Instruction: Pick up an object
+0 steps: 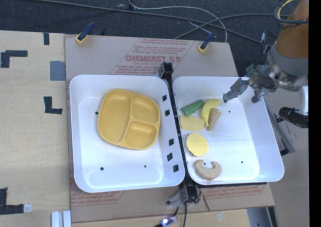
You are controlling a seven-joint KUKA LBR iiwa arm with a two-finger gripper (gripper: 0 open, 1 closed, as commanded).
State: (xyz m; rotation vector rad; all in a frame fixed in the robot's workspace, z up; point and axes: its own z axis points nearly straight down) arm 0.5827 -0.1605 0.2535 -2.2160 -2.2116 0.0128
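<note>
The right bin (251,136) holds several small food pieces along its left side: a green piece (192,106), a yellow banana-like piece (207,109) with a tan cone (214,118) leaning on it, a pale yellow slab (191,123), a round yellow disc (197,144) and a tan bitten ring (207,169). My gripper (246,90) hangs over the bin's upper right corner, up and to the right of these pieces. Its two dark fingers are spread apart with nothing between them.
The left bin (85,136) holds a yellow divided plate (129,119). A black divider (173,131) runs between the bins. Cables cross the dark floor behind, and clamps (85,32) pin the cardboard base. The right bin's right half is bare white.
</note>
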